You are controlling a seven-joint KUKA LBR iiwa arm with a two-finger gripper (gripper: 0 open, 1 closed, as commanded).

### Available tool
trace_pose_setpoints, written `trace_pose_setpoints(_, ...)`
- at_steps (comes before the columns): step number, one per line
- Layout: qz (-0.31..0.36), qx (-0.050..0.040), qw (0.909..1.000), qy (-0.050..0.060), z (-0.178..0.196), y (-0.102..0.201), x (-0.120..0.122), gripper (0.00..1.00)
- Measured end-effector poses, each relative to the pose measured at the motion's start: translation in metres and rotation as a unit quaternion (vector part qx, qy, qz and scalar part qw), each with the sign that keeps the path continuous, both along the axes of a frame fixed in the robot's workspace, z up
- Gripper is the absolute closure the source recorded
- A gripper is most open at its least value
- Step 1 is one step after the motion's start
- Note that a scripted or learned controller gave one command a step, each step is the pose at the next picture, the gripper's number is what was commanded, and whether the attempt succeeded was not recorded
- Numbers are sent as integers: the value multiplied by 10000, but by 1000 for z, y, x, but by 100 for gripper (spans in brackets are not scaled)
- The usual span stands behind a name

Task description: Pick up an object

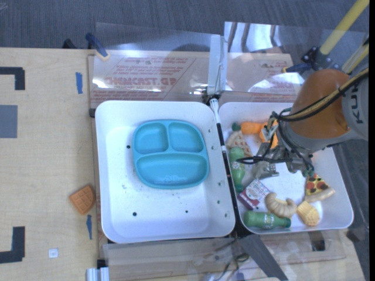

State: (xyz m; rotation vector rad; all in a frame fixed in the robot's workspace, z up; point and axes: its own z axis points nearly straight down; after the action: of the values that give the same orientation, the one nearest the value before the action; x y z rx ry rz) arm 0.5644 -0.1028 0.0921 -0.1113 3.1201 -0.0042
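I see my gripper (266, 170) low in the right bin (343, 206), croissant (280, 204) at 5 o'clock; claw state unclear, nothing lifted yet.

Arm: grey, enters from the right edge, upper part of the view, and reaches leftward.
Orange band (319, 107): a rounded orange section just above the wrist, seen from above, turned toward the camera.
Cables: black and yellow lines run across the orange band toward the wrist.
Wrist: points steeply downward, below and left of the band.
Hand (270, 170): dark metal, low and pointing down; too cluttered and small to tell how it is set.
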Motion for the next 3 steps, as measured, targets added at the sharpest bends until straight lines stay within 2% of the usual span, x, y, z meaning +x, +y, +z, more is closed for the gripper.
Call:
trace_pose_setpoints(1, -1304, 1, 9915, 16, 123, -123, 12, 100)
trace_pose_setpoints(2, -1292, 13, 9916, 44, 120, -121, 12, 0)
trace_pose_setpoints(3, -1137, 36, 9934, 121, 5, -97, 35, 0)
